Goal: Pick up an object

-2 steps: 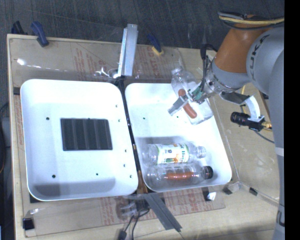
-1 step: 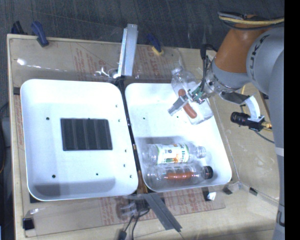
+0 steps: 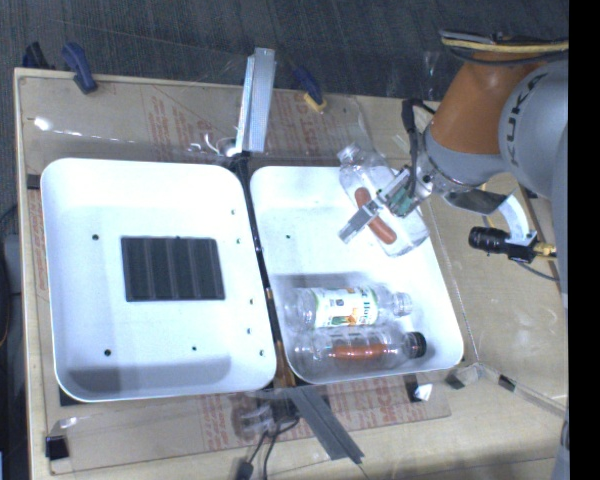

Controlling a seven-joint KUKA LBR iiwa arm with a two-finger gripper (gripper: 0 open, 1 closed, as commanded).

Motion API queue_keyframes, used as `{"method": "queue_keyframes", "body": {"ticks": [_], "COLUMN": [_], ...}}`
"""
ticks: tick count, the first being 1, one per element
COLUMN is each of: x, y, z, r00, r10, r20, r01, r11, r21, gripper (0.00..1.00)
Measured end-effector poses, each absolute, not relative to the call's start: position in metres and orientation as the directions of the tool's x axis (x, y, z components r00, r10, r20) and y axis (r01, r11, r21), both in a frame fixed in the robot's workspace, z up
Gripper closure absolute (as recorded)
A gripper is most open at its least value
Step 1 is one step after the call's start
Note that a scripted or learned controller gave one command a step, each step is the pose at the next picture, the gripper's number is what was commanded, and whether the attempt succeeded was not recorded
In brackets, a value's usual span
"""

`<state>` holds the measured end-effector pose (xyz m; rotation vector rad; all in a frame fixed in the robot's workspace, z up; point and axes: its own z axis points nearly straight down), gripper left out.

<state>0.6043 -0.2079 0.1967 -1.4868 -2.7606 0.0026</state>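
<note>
Over the right bin (image 3: 280, 268), the gripper (image 3: 372, 211) pinches a clear bottle (image 3: 390, 223) between its fingers.

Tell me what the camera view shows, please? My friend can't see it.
A grey and orange robot arm reaches from the right, its hand at a clear plastic bottle raised over the far corner of the right white bin. Two more clear bottles lie side by side near that bin's front edge. The left bin holds a flat dark ribbed block.

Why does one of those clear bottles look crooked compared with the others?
The clear bottle at the right bin's far corner sits tilted at the gripper, apparently raised. The other two bottles lie flat near the front edge.
</note>
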Motion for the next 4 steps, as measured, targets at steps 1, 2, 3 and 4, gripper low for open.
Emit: {"method": "queue_keyframes", "body": {"ticks": [1, 2, 3, 4], "x": [0.636, 0.574, 0.574, 0.602], "y": [-0.208, -0.208, -0.208, -0.19], "z": [0.187, 0.109, 0.119, 0.207], "r00": [-0.612, -0.668, -0.672, -0.648], "r10": [0.791, 0.744, 0.741, 0.761], "r20": [-0.001, -0.001, -0.001, 0.0], "r01": [0.791, 0.744, 0.741, 0.761], "r11": [0.612, 0.668, 0.672, 0.648], "r21": [0.0, 0.002, 0.0, -0.001], "gripper": [0.0, 0.0, 1.0, 1.0]}}
